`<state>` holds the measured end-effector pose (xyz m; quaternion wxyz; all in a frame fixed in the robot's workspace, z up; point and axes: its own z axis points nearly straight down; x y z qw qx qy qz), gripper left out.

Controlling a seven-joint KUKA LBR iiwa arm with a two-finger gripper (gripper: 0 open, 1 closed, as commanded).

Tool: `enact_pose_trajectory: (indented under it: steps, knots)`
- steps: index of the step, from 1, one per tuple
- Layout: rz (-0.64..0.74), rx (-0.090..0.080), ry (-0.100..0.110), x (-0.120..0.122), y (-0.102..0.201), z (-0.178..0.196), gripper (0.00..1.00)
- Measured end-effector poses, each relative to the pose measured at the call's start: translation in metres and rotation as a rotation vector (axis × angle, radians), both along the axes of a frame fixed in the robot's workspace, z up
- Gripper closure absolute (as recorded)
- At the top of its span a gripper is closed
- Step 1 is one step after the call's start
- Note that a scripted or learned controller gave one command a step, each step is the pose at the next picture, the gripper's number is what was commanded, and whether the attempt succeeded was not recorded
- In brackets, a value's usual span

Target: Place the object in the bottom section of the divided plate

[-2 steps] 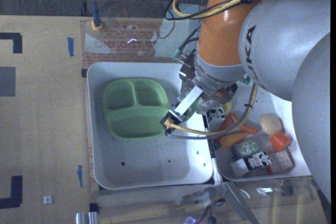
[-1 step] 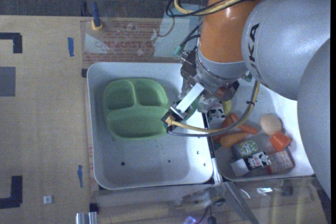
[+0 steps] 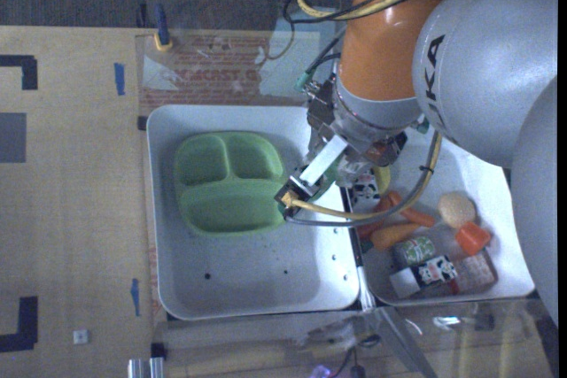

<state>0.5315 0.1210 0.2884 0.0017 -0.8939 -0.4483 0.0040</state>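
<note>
A green divided plate lies in the left bin, toward its upper left. Its two small sections are at the top and its one large section is at the bottom. My gripper hangs under the grey and orange wrist, above the wall between the two bins and just right of the plate. The wrist hides most of it. A small black-and-white item and something yellow show right under it. I cannot see whether anything is held.
The right bin holds orange carrots, a beige round item, an orange-red cup, a can, a small carton and a brown packet. The arm covers that bin's upper part.
</note>
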Motion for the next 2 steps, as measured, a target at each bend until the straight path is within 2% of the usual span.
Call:
enact_pose_trajectory:
  steps: [1,2]
  knots:
    - [0.281,0.002,-0.003,0.002,0.010,-0.018,1.00]
    - [0.509,0.004,-0.004,-0.009,0.015,-0.031,1.00]
